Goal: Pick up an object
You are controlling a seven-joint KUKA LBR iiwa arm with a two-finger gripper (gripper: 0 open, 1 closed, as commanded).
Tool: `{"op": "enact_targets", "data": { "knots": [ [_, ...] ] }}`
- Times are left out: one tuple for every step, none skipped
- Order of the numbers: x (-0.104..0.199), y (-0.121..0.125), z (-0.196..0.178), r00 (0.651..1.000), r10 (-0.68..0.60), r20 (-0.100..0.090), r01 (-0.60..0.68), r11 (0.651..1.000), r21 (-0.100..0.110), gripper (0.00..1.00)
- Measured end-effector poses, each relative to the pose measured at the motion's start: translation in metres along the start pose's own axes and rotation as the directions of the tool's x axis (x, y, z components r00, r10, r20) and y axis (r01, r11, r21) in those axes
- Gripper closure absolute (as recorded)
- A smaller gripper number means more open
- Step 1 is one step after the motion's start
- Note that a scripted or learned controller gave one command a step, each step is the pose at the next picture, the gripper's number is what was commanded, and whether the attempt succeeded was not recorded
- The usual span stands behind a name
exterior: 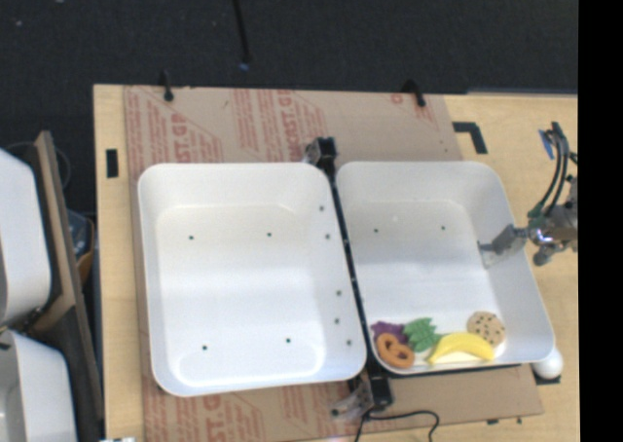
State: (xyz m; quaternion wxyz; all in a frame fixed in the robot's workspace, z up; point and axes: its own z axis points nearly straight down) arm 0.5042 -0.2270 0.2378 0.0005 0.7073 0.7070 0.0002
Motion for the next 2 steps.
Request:
{"op": "enact_targets", "data": {
  "knots": [
    [0.048, 0.059, -0.025, 1.0, -0.005, -0.001, 0.005, 1.0, -0.002, 0.0],
    [0.113, 0.101, 0.054, 1.0, -0.006, -0.002, 0.006, 1.0, 0.006, 0.0]
  ]
}}
